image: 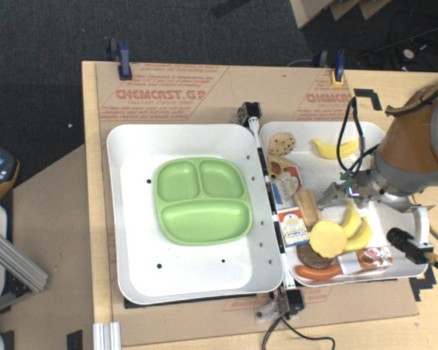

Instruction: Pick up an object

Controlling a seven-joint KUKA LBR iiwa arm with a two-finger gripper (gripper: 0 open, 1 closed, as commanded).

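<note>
My gripper (347,192) hangs low over the middle of the right bin (306,127), under the grey wrist and orange band. Just below it lies a yellow banana (356,224), next to a round yellow piece (327,239). A tan cylinder (306,206) lies to the gripper's left. Another banana (334,149) and a chip cookie (281,144) rest at the bin's far end. A red sausage (317,272) and a dark round cookie (309,255) lie at the near edge. I see nothing held between the fingers.
The left bin (131,166) holds a green divided plate (202,199). Small printed packets (285,175) and a carton (293,228) line the right bin's left wall. A red-and-white packet (376,257) lies near the front right corner. Black cables loop above the wrist.
</note>
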